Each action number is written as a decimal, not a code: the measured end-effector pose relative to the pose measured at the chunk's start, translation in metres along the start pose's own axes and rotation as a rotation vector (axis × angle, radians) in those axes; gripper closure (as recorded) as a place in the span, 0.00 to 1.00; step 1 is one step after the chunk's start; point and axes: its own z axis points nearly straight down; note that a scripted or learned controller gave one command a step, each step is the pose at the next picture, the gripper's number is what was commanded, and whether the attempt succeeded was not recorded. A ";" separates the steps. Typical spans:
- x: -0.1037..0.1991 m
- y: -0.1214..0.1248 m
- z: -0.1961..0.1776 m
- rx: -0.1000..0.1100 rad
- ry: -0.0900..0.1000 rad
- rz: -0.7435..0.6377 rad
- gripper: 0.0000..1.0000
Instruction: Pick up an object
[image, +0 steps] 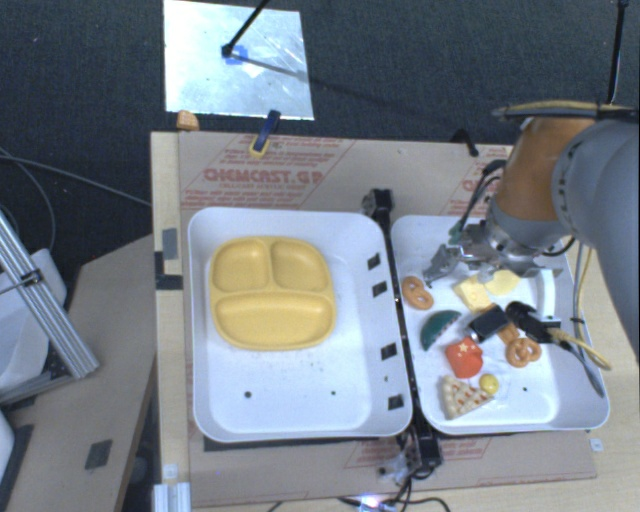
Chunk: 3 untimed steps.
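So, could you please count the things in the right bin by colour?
Brown pretzels: 2
Yellow pieces: 3
Green piece: 1
Red piece: 1
Black piece: 1
Tan waffle-like piece: 1
Total: 9

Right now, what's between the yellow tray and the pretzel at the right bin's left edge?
In the camera view: bare floor of the left bin, then the black divider where the two bins meet. No loose item lies between the yellow tray and pretzel.
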 end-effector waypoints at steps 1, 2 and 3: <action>-0.036 -0.073 0.031 0.002 0.001 0.001 0.00; 0.006 -0.016 0.028 -0.011 0.001 -0.013 0.00; 0.020 -0.017 -0.077 -0.013 0.000 -0.010 0.00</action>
